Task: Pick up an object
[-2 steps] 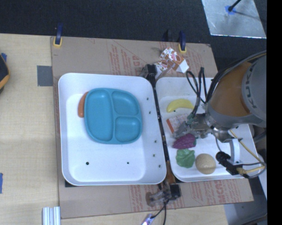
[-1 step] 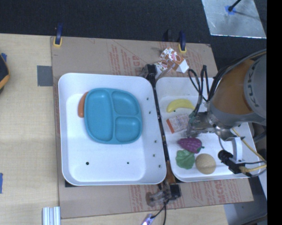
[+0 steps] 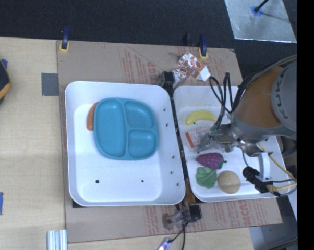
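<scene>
The claw (image 3: 215,138) is hanging low in the right bin (image 3: 235,196), over a clear packet (image 3: 198,136) just below the banana (image 3: 200,117); its grip can't be told. The purple fruit (image 3: 209,160) is lying below the banana.

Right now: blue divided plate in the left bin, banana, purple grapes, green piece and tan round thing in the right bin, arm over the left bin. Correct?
Not quite: the arm is over the right bin, not the left. The rest holds in the camera view: blue divided plate in the left bin; banana, purple grapes, green piece and tan round thing in the right bin.
</scene>
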